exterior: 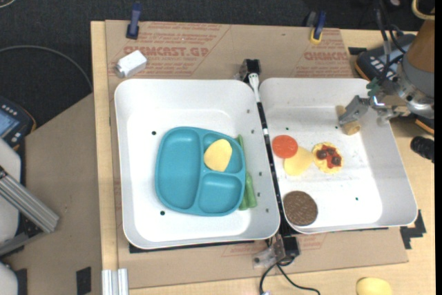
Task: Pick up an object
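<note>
bins (pixel 186 97): glossy white plastic | tray (pixel 181 173): smooth teal plastic (matt) | bench (pixel 207 45): cardboard

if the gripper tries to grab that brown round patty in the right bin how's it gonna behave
The brown patty lies flat and low against the right bin floor, so fingers may struggle to get under it. Its disc shape suggests it would likely slide, not roll, when pushed. It looks like a stiff, light toy, though that is uncertain.

Grey metal gripper (pixel 353 114) with angular, dull silver fingers. Behind it, a rounded grey wrist housing ringed by a pale band, an orange band above. Thin black cables looping off past the wrist.
</note>
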Tool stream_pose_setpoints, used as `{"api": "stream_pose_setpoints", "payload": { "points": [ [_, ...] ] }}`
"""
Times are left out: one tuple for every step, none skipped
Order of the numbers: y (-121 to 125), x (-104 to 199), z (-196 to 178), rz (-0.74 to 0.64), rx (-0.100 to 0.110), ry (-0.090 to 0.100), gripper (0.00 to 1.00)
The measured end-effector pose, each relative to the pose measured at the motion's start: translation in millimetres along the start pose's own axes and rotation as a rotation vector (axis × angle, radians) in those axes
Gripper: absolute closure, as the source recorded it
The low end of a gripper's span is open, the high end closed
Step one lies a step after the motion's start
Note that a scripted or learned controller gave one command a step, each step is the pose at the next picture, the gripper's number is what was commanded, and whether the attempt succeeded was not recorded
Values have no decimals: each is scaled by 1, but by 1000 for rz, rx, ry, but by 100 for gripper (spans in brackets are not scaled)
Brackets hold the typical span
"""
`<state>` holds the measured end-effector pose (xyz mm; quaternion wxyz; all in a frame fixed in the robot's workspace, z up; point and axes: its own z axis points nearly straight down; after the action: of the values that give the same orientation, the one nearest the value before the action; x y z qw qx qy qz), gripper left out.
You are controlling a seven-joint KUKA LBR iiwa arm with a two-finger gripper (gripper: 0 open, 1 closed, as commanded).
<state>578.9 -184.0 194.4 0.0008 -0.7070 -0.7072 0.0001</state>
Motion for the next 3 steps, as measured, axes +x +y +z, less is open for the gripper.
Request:
{"api": "stream_pose_setpoints", "payload": {
  "points": [
    [-72, 61, 7, -3, 6, 4, 0],
    [-96, 139, -117, -9, -15, 2, 0],
    [-97, 135, -121, -1, -5, -2, 100]
  ]
}}
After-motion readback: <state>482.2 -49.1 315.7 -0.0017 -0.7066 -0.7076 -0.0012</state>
